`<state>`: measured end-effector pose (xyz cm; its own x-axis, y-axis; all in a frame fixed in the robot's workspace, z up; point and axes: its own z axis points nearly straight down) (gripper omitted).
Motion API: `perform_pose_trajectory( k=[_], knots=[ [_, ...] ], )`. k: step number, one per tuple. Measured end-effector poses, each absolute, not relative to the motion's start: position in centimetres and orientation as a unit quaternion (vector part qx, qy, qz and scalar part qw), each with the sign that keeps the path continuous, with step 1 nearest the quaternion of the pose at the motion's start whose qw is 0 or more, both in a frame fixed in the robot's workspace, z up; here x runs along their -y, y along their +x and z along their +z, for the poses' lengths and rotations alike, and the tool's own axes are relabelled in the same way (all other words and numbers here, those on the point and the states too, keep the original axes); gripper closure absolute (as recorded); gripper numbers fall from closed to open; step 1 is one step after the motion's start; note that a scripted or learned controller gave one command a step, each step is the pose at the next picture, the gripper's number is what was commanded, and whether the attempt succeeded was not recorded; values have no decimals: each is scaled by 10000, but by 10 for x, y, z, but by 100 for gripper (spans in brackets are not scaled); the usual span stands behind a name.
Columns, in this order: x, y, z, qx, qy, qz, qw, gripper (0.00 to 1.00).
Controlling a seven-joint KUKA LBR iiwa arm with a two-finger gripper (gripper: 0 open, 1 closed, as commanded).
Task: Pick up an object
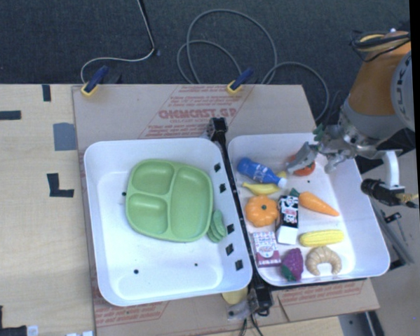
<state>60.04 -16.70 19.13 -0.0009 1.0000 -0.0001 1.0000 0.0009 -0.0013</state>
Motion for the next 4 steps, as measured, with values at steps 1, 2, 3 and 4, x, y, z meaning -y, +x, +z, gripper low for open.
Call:
perform_pose_trajectory(
  k=[1,2,3,4],
  knots=[
    [119,670,107,7076,-7065,-75,-109,0],
    [187,669,85,7066,-7077,-7,-15,0],
    [217,639,161,7064,-7078,-3,-19,0],
    [216,669,81,7082,-7060,12,0,0]
  ],
)
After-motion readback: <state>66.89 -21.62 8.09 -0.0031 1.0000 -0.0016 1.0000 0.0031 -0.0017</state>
